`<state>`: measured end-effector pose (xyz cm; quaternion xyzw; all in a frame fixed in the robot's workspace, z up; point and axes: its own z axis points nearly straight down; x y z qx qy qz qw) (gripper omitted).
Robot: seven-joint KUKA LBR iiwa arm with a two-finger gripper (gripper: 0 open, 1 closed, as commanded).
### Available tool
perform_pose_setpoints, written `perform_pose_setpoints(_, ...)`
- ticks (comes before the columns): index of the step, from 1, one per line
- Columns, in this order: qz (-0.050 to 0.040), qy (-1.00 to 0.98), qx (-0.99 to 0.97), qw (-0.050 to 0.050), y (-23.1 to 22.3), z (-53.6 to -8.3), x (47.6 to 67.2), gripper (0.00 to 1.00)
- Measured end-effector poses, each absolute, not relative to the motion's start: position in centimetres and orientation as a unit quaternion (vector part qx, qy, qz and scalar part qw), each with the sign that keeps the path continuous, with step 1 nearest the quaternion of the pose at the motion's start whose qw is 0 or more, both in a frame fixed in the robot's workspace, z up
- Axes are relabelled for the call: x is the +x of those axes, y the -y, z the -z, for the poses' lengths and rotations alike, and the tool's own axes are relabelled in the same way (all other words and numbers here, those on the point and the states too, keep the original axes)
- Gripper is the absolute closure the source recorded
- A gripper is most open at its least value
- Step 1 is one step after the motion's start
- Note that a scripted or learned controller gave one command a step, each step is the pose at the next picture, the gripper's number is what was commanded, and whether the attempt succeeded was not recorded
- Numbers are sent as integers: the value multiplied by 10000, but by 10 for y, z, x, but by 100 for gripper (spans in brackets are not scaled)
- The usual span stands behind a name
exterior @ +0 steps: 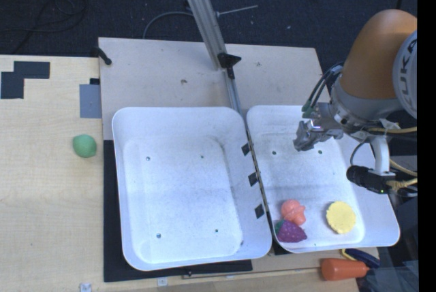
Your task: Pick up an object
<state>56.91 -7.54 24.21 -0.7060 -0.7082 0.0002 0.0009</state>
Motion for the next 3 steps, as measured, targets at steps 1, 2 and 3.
perform_pose_setpoints(1,1,7083,-7059,6,24,-249,570,100)
perform_pose_setpoints(2,3,7084,-7058,5,-32,-253,567,100)
perform_pose_setpoints(3,-6,7083,-7060,8,-85,-233,567,100)
